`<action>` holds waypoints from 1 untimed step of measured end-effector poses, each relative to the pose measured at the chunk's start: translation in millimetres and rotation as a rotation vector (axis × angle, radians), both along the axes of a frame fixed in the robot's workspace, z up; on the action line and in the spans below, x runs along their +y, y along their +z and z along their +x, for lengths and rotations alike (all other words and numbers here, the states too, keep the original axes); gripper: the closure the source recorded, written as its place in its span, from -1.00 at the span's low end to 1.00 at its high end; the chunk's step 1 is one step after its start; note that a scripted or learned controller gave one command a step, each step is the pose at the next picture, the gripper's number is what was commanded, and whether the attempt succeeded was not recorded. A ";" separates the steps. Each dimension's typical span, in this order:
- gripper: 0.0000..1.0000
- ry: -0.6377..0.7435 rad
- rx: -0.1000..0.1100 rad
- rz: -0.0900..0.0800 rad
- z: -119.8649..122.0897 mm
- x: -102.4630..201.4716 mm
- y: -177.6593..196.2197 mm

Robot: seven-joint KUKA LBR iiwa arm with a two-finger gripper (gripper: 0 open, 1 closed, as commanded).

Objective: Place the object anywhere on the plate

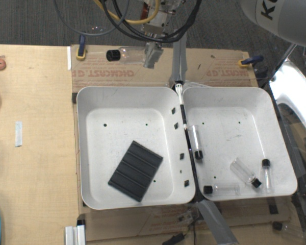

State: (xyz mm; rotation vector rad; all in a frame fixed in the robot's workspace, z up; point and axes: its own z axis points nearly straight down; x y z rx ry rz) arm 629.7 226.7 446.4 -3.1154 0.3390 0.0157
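A black ribbed plate (136,170) lies flat at a slant in the front middle of the left bin (86,137). My gripper (150,58) hangs high over the back edge of the bench, beyond the left bin's far wall. It is shut on a clear vial (126,55) with a black cap. The vial lies level and sticks out to the left of the fingers, cap end away from them. It looks larger than the vials in the bins, so it is raised well above the bench.
The right bin (275,116) holds several clear black-capped vials: one (195,143) by the divider, others (266,173) near the front right corner. Clamps (81,50) pin cardboard behind the bins. Cables hang around the wrist.
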 end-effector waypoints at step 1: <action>1.00 -0.008 0.005 0.004 1.7 -1.5 6.5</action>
